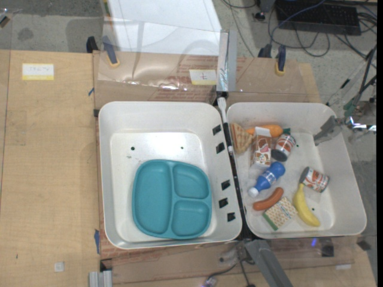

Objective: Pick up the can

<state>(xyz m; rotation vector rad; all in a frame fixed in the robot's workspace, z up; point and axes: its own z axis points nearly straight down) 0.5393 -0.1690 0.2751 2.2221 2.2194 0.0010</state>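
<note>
At the bin (358, 203) rim's far corner, gripper (327, 130), open or shut impossible to tell. Below it, across bare floor, can (314, 180); to its left, 2nd can (284, 147), hemmed by clutter.

1. Two white bins (114, 160) sit side by side.
2. One teal divided plate (172, 198).
3. Two cans (284, 147).
4. One banana (305, 208).
5. One sausage (267, 200).
6. One blue bottle (268, 179).
7. One carrot (273, 130).

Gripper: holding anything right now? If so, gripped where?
Nothing held. The gripper sits at the right bin's upper right rim, apart from both cans.
</note>
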